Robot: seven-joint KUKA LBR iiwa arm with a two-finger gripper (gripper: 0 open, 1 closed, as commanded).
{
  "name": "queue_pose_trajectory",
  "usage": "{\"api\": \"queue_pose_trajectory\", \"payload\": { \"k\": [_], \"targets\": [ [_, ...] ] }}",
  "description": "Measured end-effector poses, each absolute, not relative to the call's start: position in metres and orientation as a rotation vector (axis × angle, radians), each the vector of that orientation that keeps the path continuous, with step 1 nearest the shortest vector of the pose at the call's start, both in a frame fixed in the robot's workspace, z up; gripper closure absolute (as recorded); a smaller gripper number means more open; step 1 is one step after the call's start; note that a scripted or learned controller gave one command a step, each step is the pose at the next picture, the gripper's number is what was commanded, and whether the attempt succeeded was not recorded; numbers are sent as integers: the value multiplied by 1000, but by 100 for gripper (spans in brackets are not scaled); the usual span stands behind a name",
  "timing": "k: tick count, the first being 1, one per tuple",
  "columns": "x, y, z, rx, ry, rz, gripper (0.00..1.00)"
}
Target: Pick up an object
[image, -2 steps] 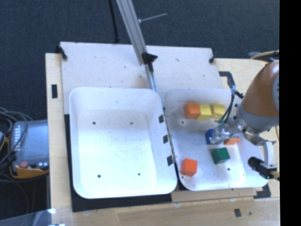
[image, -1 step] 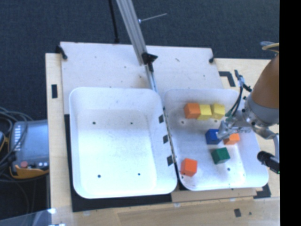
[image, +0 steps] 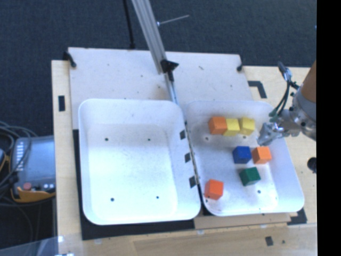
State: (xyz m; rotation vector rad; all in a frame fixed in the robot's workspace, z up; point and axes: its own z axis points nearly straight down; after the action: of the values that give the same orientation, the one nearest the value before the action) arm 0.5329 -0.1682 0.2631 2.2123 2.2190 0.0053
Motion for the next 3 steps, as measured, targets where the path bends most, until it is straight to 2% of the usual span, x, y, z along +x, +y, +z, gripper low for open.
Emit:
{"api": "queue_pose_trajectory", "payload": {
  "k": [1, 2, 3],
  "targets": [
    [534, -170, 296, 2213, 2223, 3, 100],
    [554, -116, 280, 2214, 2231, 0, 100],
    [562, -59, 266, 2215, 2231, 0, 100]
  ]
}}
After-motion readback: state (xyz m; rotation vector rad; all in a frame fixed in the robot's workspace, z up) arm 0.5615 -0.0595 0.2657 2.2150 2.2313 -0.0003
